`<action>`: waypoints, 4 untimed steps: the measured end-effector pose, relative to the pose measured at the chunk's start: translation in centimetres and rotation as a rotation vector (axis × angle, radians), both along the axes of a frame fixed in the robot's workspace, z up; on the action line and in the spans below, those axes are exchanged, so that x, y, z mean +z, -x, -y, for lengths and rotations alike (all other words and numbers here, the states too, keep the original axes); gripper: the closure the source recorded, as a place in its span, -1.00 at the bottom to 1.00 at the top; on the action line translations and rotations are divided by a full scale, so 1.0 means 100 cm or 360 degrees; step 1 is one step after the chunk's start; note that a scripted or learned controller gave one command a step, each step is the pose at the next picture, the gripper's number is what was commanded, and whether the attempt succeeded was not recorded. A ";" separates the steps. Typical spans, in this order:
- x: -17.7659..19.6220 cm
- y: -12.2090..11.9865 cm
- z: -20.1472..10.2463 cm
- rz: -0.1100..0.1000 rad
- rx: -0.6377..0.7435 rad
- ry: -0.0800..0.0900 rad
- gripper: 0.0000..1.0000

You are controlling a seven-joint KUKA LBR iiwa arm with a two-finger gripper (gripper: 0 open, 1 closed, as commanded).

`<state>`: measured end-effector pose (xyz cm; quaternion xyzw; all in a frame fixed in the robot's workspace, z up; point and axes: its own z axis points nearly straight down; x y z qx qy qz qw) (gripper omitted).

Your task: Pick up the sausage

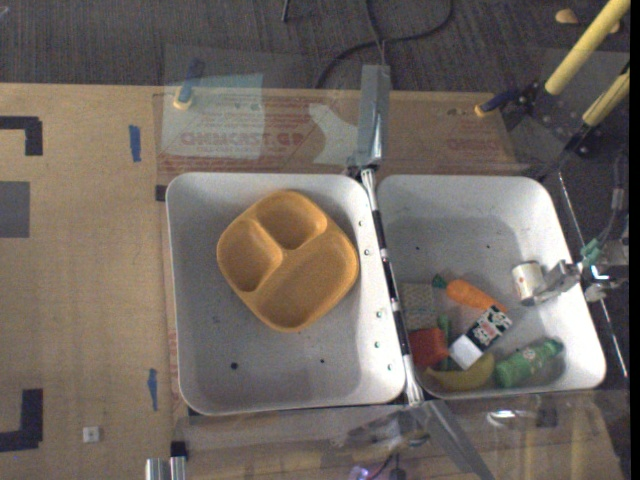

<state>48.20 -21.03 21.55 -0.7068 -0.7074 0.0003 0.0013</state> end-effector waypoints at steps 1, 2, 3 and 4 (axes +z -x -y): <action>-0.086 -0.012 -0.023 0.0009 -0.0542 0.0003 -1.00; -0.126 -0.003 -0.107 0.0029 -0.0781 -0.0001 -1.00; -0.116 -0.002 -0.104 0.0030 -0.0792 0.0001 1.00; -0.126 -0.001 -0.113 0.0028 -0.1201 0.0006 1.00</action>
